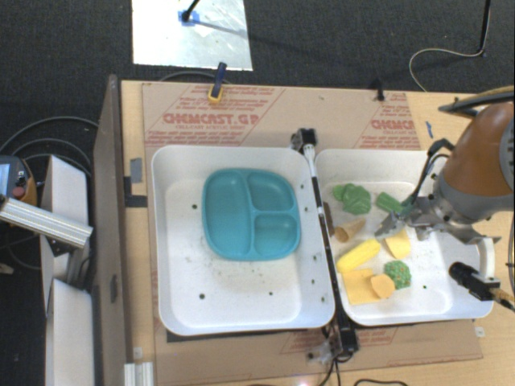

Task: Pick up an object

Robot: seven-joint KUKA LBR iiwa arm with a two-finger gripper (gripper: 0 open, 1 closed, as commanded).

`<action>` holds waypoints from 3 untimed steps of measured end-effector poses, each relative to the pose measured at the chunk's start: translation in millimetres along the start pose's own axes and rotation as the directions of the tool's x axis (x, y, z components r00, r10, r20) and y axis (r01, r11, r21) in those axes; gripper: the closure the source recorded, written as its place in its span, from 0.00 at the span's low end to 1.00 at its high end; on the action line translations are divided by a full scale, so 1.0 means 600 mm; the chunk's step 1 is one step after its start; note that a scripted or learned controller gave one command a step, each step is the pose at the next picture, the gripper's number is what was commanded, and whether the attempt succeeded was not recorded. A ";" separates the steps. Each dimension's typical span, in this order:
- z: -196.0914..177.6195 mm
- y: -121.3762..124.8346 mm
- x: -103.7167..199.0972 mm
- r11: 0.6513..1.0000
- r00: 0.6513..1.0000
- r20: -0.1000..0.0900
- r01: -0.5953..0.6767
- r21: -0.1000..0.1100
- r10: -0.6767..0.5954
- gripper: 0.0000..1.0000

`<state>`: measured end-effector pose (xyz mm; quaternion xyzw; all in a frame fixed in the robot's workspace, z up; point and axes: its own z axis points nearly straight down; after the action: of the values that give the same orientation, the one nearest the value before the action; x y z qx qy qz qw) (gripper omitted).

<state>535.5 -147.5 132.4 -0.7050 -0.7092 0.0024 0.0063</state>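
End effector low in right bin, over toy foods beside green piece; finger state cannot be made out.

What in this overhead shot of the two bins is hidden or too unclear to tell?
- Gripper, camera view: too small and blurred to tell whether it holds anything.
- Right bin: its right side is covered by the arm.
- Small brown item beside the divider: too small to identify.
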 end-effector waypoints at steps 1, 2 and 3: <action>0.033 0.079 -0.065 1.000 1.000 0.008 -0.004 -0.016 0.004 0.00; 0.083 0.013 0.003 1.000 1.000 0.003 -0.004 -0.008 0.004 0.00; 0.065 0.133 0.079 1.000 1.000 0.005 0.005 -0.021 -0.005 0.00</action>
<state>614.7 -99.4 92.6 -0.7033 -0.7109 -0.0033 -0.0031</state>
